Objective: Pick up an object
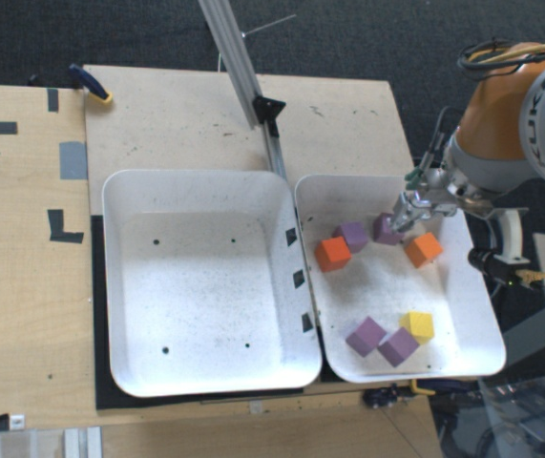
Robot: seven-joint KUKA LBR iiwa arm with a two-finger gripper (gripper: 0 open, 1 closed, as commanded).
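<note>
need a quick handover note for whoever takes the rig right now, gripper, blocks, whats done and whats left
Gripper: low in the right bin, at a purple block; whether it grips anything can't be judged.
Blocks, all in the right bin: another purple block, orange blocks and, two purple ones beside a yellow one.
Done: nothing visibly lifted.
Left: grasp and lift one block.

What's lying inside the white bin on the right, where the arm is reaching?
The right bin holds two orange blocks, a yellow one and four purple ones. The gripper partly covers one purple block.
</note>
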